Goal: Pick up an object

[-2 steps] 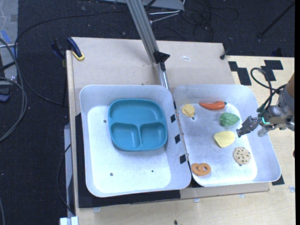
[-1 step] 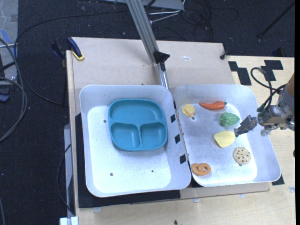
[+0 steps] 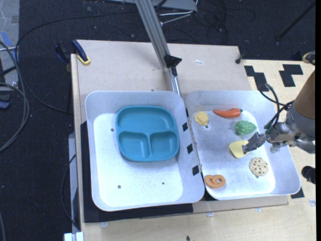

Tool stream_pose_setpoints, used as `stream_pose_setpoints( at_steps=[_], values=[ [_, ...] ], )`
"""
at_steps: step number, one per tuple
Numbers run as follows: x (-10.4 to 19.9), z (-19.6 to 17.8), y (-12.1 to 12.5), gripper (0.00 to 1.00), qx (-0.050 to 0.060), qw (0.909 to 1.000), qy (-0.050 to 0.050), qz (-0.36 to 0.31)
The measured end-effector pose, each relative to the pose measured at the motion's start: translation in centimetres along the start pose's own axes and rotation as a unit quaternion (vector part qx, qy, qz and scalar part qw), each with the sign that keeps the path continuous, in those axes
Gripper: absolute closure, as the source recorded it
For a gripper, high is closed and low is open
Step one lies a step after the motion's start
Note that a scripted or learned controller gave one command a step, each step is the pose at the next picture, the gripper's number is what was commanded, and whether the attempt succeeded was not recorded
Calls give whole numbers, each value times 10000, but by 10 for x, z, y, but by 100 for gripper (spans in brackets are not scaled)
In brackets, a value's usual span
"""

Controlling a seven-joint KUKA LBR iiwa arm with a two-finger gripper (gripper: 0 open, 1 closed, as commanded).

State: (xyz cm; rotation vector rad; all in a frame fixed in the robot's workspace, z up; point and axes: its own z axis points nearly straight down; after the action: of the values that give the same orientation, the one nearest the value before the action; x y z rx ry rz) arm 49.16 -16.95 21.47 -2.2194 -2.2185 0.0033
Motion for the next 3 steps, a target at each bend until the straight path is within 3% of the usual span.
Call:
stream_pose_setpoints(
  at_steps=[2, 3],
  values=[
    [7, 117, -2, 0, 6, 10000, 3, 2],
    [7, 104, -1, 100, -18, 10000, -3, 10]
  ],
)
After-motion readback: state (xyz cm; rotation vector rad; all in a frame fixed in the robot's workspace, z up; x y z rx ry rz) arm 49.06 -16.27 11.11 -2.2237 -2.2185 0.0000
